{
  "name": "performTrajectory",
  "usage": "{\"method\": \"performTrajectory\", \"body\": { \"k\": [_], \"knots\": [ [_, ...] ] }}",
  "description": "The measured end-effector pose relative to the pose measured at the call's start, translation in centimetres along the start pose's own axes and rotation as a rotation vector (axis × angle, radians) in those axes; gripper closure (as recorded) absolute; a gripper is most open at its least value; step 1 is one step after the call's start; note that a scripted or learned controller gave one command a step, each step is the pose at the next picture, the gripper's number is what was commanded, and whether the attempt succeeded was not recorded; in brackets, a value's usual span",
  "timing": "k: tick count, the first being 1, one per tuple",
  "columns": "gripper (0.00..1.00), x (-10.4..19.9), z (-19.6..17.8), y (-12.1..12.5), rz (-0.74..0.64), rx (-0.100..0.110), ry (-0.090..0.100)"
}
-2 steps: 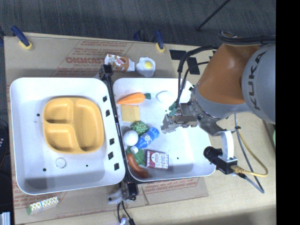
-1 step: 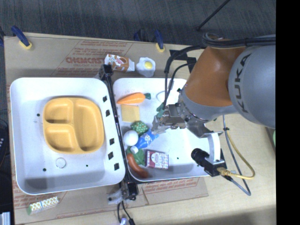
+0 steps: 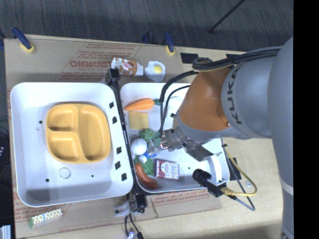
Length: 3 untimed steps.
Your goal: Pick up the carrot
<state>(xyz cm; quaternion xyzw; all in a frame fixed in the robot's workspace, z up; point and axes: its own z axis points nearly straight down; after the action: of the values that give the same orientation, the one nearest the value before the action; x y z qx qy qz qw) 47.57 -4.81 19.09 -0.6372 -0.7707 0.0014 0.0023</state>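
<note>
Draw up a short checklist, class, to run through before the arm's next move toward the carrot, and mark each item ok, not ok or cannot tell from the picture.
1. Carrot in view, lying in the right bin near its far wall: ok.
2. Carrot top uncovered, nothing lying on it: ok.
3. Room beside it: the cheese lies close on its near side, and whether they touch is unclear: cannot tell.
4. Gripper above the carrot: not ok, it sits by the broccoli, nearer the camera.
5. Nothing between the fingers: cannot tell, the wrist hides them.
6. Arm's path to the carrot unblocked by cables: cannot tell.
</note>
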Motion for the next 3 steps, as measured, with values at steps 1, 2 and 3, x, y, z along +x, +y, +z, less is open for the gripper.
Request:
{"method": "performTrajectory", "body": {
  "k": [1,2,3],
  "knots": [
    [1.00,-4.9,-8.3,-0.9,-0.059,-0.004,-0.002],
    [1.00,-1.7,-4.0,-0.3,-0.225,-0.002,-0.001],
    [1.00,-4.9,-11.7,-0.9,-0.620,-0.004,-0.005]
  ]
}}
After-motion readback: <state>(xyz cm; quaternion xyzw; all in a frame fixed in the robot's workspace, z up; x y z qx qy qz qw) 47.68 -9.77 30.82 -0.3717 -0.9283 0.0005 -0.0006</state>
